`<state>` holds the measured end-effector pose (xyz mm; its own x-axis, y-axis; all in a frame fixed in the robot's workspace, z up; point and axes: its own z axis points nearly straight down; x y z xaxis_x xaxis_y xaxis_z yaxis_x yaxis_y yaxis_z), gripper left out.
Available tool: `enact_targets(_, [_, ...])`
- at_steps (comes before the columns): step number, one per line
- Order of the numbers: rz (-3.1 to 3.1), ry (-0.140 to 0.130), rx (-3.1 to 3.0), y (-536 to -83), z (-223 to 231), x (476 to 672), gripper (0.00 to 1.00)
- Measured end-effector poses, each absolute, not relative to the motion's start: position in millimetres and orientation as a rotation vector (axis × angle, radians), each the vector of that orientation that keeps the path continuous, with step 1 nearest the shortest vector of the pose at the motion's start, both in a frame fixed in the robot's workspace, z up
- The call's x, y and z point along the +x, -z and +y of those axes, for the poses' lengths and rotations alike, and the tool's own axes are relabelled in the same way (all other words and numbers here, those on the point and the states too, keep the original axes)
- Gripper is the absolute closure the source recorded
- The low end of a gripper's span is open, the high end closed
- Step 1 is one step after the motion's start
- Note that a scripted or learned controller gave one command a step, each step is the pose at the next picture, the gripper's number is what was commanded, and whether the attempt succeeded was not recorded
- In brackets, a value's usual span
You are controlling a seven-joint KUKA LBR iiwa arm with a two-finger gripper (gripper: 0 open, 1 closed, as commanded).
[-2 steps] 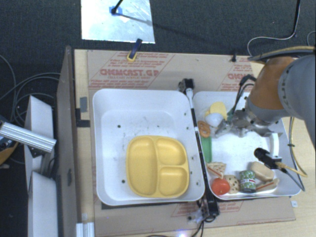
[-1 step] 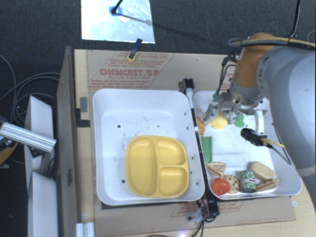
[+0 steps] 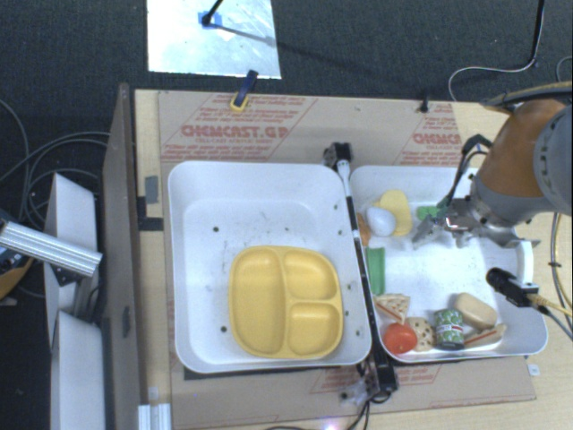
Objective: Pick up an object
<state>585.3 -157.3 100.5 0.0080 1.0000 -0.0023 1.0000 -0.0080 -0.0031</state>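
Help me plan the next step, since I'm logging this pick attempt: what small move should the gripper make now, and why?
Probably a short move toward the left bin, then a descent onto the yellow piece. The gripper sits in the right bin just beside that piece and the white egg-shaped object, so they look like the nearest targets. The other toys cluster along the near edge, farther away.

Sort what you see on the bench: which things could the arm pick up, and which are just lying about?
For the job:
gripper
yellow toy
white egg
green stick
tomato
can
bread roll

Lying about:
yellow divided plate
left bin
foil sheet
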Motion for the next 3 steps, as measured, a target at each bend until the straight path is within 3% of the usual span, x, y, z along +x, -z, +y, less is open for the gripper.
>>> enact_targets(1, [-2.239, 0.006, -2.218, -107.1, -114.3, 664.8, 0.0])
enact_targets(2, [-2.215, -0.005, -2.223, -92.4, -150.4, 591.0, 0.0])
enact_targets(3, [-2.238, 0.007, -2.22, -86.4, -103.4, 672.9, 0.0])
